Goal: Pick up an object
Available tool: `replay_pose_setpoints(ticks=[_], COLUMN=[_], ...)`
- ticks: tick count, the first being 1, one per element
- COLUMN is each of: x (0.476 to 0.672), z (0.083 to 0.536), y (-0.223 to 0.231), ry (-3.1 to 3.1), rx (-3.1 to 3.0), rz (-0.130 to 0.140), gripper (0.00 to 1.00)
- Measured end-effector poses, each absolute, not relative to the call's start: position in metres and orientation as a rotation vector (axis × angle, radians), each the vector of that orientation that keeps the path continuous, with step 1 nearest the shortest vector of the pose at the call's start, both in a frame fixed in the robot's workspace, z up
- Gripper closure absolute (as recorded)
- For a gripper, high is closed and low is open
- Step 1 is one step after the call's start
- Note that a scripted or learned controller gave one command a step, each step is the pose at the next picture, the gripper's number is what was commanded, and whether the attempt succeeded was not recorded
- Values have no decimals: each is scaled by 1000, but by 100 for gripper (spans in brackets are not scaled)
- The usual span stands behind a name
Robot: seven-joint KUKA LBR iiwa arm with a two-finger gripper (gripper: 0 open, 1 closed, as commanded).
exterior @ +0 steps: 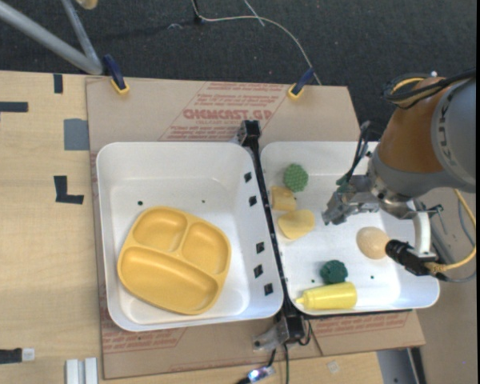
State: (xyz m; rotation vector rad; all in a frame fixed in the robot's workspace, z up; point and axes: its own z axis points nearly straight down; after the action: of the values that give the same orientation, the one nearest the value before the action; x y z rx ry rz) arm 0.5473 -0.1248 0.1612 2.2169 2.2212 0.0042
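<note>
Where the wooden bench (pixel 32 238) met dark carpet (pixel 368 22), cardboard (pixel 216 110) carried two bins: the left bin (pixel 112 174) held one yellow plate (pixel 174 258), the right bin (pixel 400 298) six small toys, the beige egg (pixel 372 242) just beside the gripper (pixel 336 212), whose opening I cannot tell.

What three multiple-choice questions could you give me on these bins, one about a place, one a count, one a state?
1. Where does the yellow divided plate lie?
A. left bin
B. right bin
C. bench outside both bins

2. How many green items sit in the right bin?
A. none
B. two
C. four

3. How does the yellow bottle rest?
A. upright
B. on its side
C. leaning on the arm

Answers: 1 A, it rests in the left bin. 2 B, light green ball and dark green piece. 3 B, it lies along the near wall.
</note>
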Motion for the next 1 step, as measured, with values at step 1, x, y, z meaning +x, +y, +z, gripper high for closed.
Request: replay_pose_setpoints(ticks=[1], x=[554], z=[205], y=[-126], ry=[2221], rx=[2218], rz=[3], gripper=[100])
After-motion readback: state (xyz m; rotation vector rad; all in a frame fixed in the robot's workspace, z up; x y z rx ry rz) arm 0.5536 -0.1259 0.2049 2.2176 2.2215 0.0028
